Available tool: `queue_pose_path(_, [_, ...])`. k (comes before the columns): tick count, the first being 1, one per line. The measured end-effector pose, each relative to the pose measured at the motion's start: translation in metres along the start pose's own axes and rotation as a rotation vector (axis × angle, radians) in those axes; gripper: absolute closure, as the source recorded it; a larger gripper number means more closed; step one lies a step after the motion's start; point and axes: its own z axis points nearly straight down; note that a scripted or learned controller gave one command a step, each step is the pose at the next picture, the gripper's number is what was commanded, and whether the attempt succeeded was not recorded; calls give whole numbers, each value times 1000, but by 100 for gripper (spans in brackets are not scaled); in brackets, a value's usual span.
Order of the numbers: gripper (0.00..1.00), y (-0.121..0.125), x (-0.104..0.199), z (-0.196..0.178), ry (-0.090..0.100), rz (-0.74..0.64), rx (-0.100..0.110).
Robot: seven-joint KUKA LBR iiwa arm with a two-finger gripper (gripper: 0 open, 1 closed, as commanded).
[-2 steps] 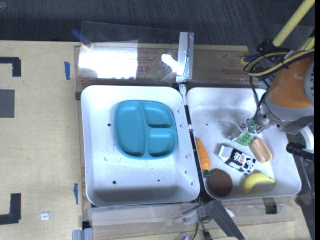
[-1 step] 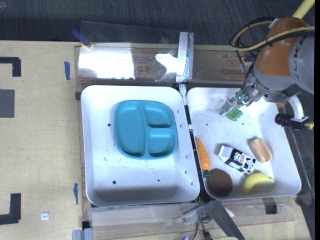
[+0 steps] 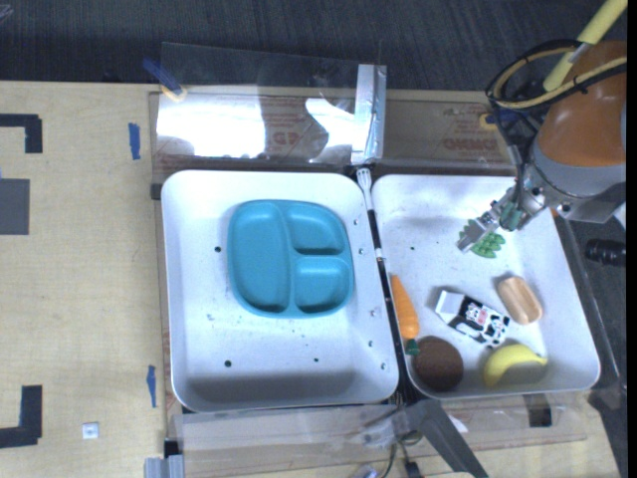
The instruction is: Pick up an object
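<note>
Over in the right white bin, the two-finger gripper sits low at a small green leafy object; whether it pinches it, I cannot tell. Nearer lie an orange carrot, brown ball, yellow lemon and tan bread roll. A blue divided plastic tray fills the left bin.
</note>
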Motion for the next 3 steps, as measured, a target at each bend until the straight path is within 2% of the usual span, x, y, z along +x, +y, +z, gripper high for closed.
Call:
queue_pose_path(1, [100, 46, 29, -2, -1, -213, -2])
queue_pose_path(2, [100, 88, 64, -1, 1, 245, 0])
queue_pose_path(3, [100, 89, 62, -13, -3, 245, -4])
